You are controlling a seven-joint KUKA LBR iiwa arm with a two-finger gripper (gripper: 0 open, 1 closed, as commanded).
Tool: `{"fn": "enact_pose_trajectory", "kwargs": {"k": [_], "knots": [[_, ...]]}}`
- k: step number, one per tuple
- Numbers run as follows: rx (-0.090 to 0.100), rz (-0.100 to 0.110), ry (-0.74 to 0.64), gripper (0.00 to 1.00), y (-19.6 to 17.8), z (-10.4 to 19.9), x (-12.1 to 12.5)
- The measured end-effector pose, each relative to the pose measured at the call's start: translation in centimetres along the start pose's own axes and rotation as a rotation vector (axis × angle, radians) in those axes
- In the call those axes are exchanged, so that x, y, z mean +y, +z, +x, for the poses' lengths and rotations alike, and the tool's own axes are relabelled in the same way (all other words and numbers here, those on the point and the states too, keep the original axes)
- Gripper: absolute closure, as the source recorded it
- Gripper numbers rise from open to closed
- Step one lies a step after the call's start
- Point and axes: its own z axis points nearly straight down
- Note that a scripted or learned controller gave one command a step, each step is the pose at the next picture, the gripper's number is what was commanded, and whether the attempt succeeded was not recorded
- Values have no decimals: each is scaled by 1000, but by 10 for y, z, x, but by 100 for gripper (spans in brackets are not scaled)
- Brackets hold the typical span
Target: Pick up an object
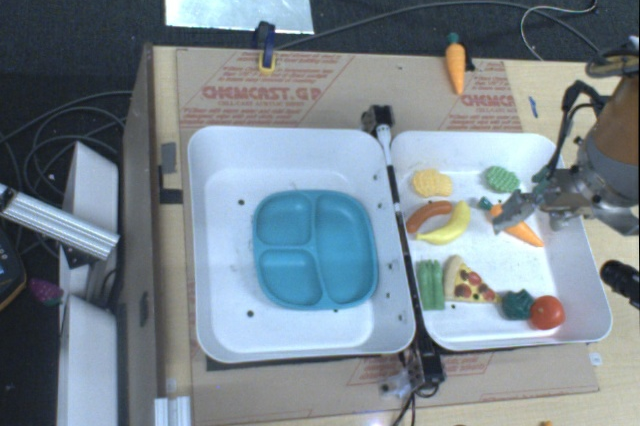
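Observation:
The right bin (580,264) holds several toy foods: a yellow chip (432,182), a green leaf (502,179), a sausage (428,213), a banana (447,226), green beans (430,282), a pizza slice (468,282), a dark green broccoli (516,304) and a red tomato (546,312). An orange carrot piece (526,235) lies near the bin's right side. My gripper (510,211) reaches in from the right and hangs low just above and left of that carrot piece, partly covering it. Whether it touches the piece is unclear.
In the left bin (215,164) lies a blue divided plate (315,249). A whole toy carrot (456,64) rests on the cardboard behind the bins, and a yellow clamp (266,49) sits at the back edge. Cables run across the back right.

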Motion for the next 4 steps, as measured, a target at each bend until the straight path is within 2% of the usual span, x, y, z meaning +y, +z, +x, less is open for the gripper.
{"fn": "enact_pose_trajectory", "kwargs": {"k": [1, 2, 3, 4], "knots": [[1, 3, 0, 0, 119, 23, 57], [0, 1, 2, 0, 163, 17, 5], [-2, -2, 1, 0, 106, -22, 66], [0, 1, 0, 0, 163, -39, 124]]}}
